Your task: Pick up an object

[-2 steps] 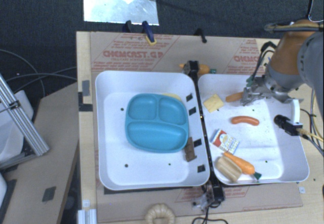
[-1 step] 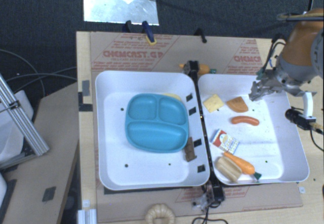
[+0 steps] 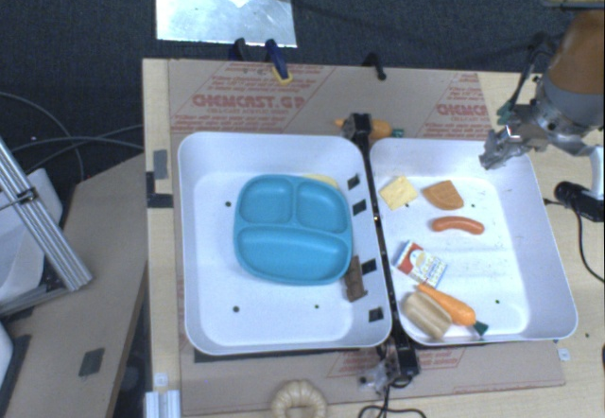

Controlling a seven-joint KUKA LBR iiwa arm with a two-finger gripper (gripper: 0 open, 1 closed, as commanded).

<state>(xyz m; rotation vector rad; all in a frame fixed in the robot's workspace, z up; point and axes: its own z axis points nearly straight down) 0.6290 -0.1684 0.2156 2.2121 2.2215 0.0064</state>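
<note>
The right bin [image 3: 539, 246] holds several toy foods. A yellow cheese slice [image 3: 398, 192] and a brown toast piece [image 3: 442, 194] lie near its back. An orange-red sausage [image 3: 458, 226] lies in the middle, with a small red-and-white carton [image 3: 421, 264] in front of it. At the front are a carrot [image 3: 450, 304] and a tan bun [image 3: 425, 315]. My gripper [image 3: 495, 153] hangs over the bin's back right part, above and to the right of the toast, apart from every object.
The left bin [image 3: 213, 312] carries a blue divided plate [image 3: 291, 228], a yellow piece [image 3: 322, 181] behind it and a brown piece [image 3: 354, 281] by the divider. An orange object [image 3: 379, 130] sits behind the bins. A beige ring [image 3: 301, 399] lies at the bench's front edge.
</note>
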